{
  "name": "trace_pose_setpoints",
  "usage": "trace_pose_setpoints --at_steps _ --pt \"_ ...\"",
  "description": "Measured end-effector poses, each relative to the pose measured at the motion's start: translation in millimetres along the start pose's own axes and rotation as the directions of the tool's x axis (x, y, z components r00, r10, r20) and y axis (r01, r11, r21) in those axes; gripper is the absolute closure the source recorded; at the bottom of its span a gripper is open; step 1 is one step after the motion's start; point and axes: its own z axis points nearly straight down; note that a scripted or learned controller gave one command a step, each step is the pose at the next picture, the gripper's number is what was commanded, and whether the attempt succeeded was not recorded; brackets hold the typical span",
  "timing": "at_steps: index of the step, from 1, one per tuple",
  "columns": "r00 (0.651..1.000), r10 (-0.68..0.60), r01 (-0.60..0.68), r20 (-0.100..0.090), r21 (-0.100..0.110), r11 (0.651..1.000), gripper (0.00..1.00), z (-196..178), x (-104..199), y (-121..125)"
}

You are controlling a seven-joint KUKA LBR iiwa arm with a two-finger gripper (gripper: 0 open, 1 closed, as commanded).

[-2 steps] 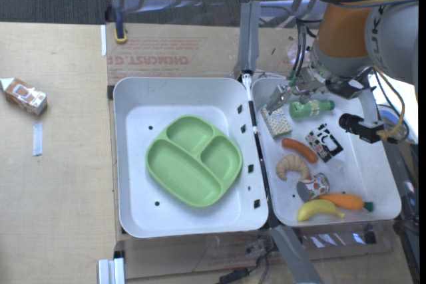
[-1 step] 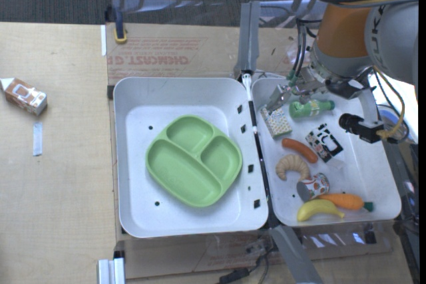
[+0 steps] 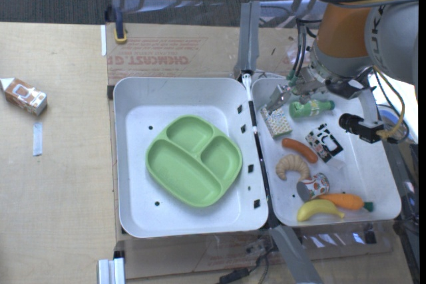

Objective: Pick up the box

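Camera view puts my claw (image 3: 297, 91) low over the far end of the right bin (image 3: 389, 193), just above a green bottle (image 3: 310, 107) and close beside the box (image 3: 276, 120). I cannot tell whether it is released or clenched; the wrist hides that. The box is the small speckled one lying tilted against the bin's left wall, near the far corner, with a sausage (image 3: 299, 148) just in front of it and a croissant (image 3: 292, 167) further forward. A black-and-white carton (image 3: 324, 142) sits to its right. The left bin (image 3: 126, 163) holds a green tray (image 3: 193, 161).

To do this well, I judge I should shift slightly toward the wall, line up across the box's narrow sides, and descend clear of the bottle before closing.
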Motion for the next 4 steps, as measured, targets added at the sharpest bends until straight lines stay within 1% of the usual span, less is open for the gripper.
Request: trace_pose_setpoints --at_steps 1,2,3,4 --pt "1.000 0.000 0.000 0.000 0.000 1.000 0.00 0 0 0" --pt "0.995 -0.101 0.101 0.006 -0.009 0.995 0.00 93 -55 -11" --pt "0.998 -0.056 0.058 -0.030 0.050 0.997 0.00 98 -63 11" --pt "0.998 -0.054 0.055 -0.012 0.039 0.998 1.00 87 -70 11"
